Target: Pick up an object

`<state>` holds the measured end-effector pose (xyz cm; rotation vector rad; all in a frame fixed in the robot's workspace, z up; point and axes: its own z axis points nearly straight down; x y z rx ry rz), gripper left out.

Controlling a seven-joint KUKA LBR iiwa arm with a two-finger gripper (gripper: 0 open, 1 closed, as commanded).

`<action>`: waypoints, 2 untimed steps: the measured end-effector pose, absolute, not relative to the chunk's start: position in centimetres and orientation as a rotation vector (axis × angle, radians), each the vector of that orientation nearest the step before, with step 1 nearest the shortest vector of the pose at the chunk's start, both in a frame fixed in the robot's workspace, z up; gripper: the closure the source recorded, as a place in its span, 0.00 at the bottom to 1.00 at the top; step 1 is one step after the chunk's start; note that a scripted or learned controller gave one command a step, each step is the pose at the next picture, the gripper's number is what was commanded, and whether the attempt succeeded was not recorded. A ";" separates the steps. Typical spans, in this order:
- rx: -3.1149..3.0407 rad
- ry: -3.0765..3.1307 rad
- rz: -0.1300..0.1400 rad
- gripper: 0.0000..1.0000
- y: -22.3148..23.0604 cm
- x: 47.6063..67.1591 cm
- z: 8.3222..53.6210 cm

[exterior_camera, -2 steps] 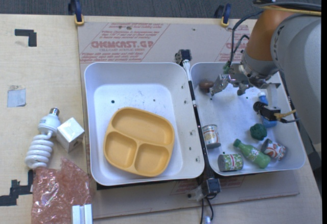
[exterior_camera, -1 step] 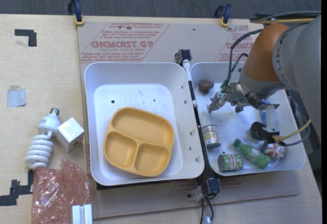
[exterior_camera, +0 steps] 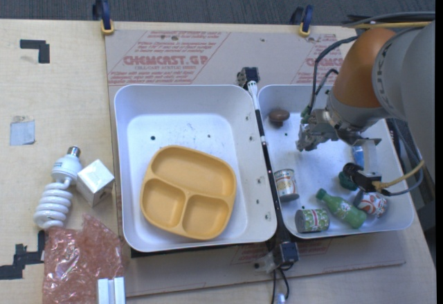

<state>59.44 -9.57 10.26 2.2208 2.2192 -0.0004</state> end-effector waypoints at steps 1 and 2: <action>2.221 2.219 0.000 0.00 -9.6 59.4 10.3; 2.217 2.223 -0.001 0.00 -11.5 65.9 9.3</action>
